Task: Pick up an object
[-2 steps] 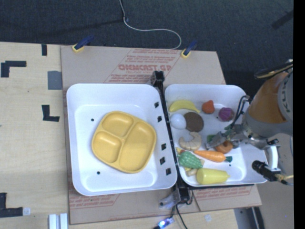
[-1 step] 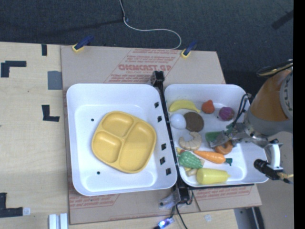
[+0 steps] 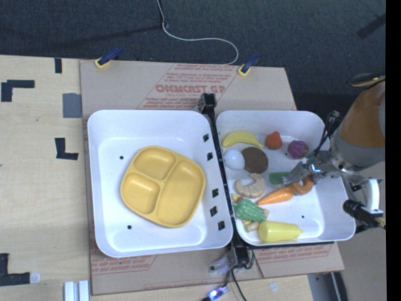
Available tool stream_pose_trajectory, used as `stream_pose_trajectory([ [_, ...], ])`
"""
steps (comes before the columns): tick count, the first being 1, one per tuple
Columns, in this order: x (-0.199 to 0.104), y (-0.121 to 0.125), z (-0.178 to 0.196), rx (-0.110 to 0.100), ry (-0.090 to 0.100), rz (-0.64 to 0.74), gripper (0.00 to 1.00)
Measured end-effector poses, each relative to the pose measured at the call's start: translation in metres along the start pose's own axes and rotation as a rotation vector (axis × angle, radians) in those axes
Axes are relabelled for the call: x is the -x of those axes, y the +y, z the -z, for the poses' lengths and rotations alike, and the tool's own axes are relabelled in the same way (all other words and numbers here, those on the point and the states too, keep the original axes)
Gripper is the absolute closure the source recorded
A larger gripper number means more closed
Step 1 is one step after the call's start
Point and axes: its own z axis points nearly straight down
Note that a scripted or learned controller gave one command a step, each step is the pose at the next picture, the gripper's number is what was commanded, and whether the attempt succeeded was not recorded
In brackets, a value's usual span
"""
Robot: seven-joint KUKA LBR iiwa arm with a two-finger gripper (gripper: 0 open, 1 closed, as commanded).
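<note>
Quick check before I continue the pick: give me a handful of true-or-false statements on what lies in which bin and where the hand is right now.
1. The yellow divided plate lies in the left bin. True.
2. The banana lies in the left bin. False: it is in the right bin, near the divider.
3. The hand is over the right bin. True.
4. The carrot sits on the plate. False: it lies in the right bin, close to the hand.
5. The purple toy is in the right bin. True.
</note>
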Motion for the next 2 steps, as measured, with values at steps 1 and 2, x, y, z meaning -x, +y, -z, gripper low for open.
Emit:
stream_pose_trajectory([
  [1,0.000,0.011,0.050,0.002,-0.001,0.001,1.00],
  [2,0.000,0.012,0.090,0.000,0.000,0.001,1.00],
])
